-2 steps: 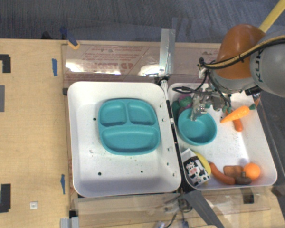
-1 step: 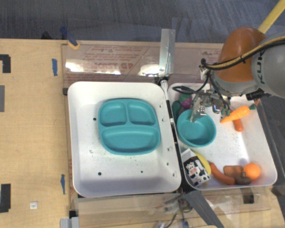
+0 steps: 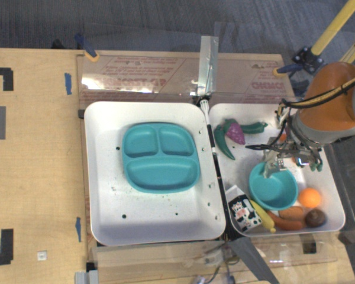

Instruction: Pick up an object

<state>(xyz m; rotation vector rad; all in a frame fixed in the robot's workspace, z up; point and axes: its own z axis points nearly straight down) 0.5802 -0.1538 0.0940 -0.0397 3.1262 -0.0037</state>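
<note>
The bench carried two white bins: the left bin (image 3: 100, 206) held a teal divided plate (image 3: 161, 157), the right bin (image 3: 337, 215) the loose items. The gripper (image 3: 276, 163) hung over the teal bowl (image 3: 274, 189) (grip state could not be determined), apparently positioned to pick there; an orange (image 3: 310, 198) lay just beside the bowl.

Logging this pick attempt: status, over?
Gripper low over teal bowl rim, right bin. Nothing seen held. Orange ball, carrot, banana crowd bowl's near side.
</note>
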